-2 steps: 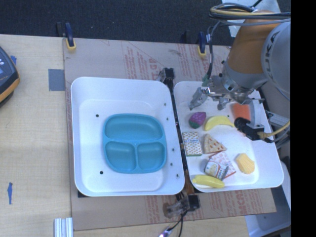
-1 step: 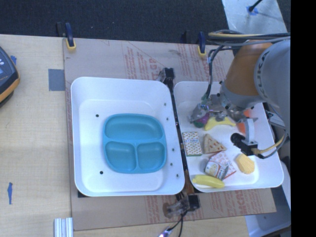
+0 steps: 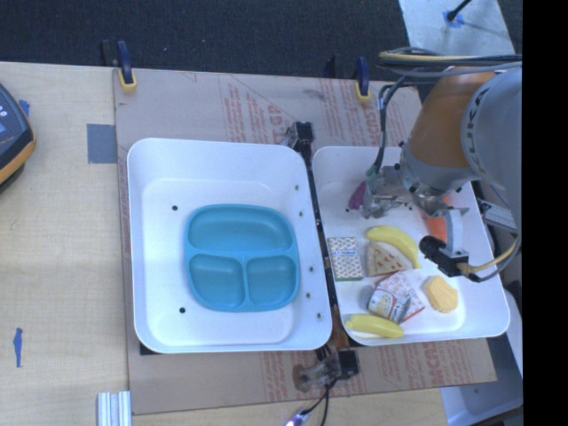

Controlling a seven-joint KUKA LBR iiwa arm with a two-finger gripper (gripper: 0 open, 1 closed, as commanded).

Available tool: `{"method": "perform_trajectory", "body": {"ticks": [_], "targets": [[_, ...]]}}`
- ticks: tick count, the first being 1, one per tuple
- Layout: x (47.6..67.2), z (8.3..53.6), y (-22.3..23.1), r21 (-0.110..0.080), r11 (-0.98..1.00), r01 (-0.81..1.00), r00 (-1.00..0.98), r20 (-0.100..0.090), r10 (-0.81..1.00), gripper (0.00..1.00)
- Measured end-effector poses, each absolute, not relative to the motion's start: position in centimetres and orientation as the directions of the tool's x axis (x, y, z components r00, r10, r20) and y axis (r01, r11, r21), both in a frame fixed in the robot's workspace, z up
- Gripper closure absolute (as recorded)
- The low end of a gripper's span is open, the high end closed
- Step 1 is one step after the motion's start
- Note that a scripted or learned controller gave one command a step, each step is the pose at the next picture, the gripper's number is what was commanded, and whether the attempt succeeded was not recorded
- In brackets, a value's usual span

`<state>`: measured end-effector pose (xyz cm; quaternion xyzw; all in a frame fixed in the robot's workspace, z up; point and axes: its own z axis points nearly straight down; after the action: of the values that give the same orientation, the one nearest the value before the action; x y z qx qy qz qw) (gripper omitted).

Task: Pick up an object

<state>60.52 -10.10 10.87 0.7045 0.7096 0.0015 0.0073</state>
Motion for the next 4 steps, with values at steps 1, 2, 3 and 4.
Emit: {"method": "perform_trajectory", "body": {"ticks": [1,2,3,4], "targets": [[53.2,14.7,-10.5,-0.004,0.005,1.000,-0.005,0.000,1.000,1.00],[47.6,19.2,-7.9,-0.005,0.005,1.000,-0.005,0.001,1.000,1.00],[47.5,20.2,-8.0,-0.008,0.008,1.000,-0.008,0.000,1.000,1.00],[47.6,20.2,-8.0,-0.008,0.008,1.000,-0.008,-0.001,1.000,0.00]]}}
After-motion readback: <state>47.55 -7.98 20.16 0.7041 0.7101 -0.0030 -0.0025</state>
